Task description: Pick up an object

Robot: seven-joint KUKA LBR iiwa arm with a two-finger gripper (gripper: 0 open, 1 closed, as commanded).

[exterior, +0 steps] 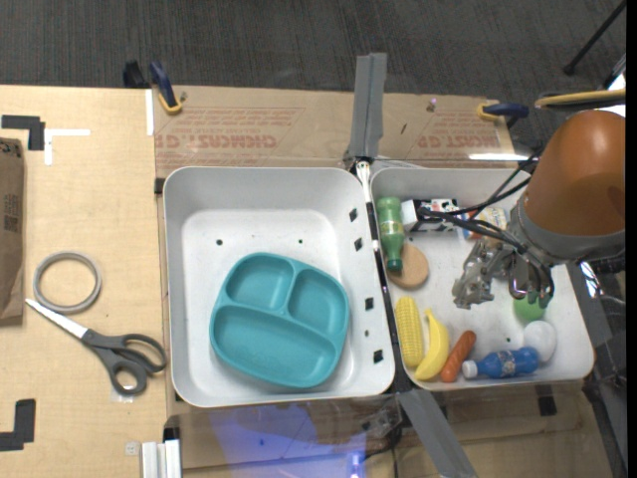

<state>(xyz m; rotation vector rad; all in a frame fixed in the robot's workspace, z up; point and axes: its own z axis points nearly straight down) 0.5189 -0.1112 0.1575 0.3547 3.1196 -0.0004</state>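
Note:
My gripper (475,285) hangs in the middle of the right bin (567,370), over bare white floor, reaching in under the orange-banded wrist (585,172). Around it lie a green bottle (389,229) and a tan round piece (409,266) to its left. A corn cob (407,333), a banana (433,347) and an orange-red carrot-like piece (458,356) sit toward the front. A small blue bottle (506,364), a white ball (538,339) and a green item (529,307) are at its right. Nothing visible is in its grasp.
The left bin (199,207) holds a teal divided plate (281,319). A roll of tape (68,280) and scissors (105,348) lie on the wooden bench at the left. Black and white cables (448,212) run across the right bin's back.

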